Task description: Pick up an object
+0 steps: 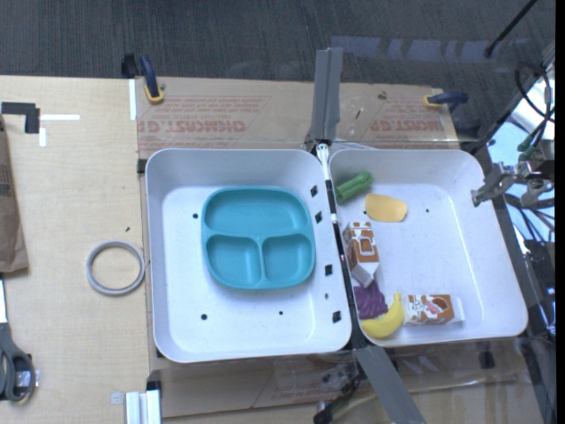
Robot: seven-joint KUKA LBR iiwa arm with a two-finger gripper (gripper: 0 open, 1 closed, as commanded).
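objects to pick lie in the right bin (494,263): banana (386,321) at 7 o'clock, green piece (353,185) at 11. picking unstarted; hand state cannot be told; next needs a descent.

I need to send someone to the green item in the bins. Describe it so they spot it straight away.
Take the right-hand white bin, the one holding the loose food items. Look to its far left corner, beside the divider between the bins. The green toy vegetable lies there, small and elongated, just above the flat yellow piece; it is the only green thing in either bin.
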